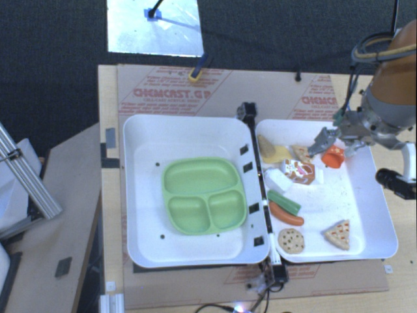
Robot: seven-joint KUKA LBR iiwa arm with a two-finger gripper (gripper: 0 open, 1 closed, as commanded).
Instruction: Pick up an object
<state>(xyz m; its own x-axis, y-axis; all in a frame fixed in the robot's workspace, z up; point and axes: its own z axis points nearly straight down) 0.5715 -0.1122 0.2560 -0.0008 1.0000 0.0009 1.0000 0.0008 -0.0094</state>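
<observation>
My gripper (337, 145) hangs over the back of the right bin (374, 204), its fingers open. A small orange-red object (333, 157) lies on the bin floor just below and between the fingertips; no grip on it can be seen. Other toy foods lie in the same bin: a yellow piece (273, 152), a tan piece (301, 152), a red-and-white item (300, 171), a white block (276, 182), a green stick (285, 202), an orange sausage (287, 218), a cookie (291, 240) and a pizza slice (339, 234).
The left bin (146, 175) holds a green divided plate (202, 195). A black hinge strip (255, 175) runs between the bins. Another black part of the arm (396, 182) hangs over the right bin's right rim. A grey sheet (155, 17) lies behind the bench.
</observation>
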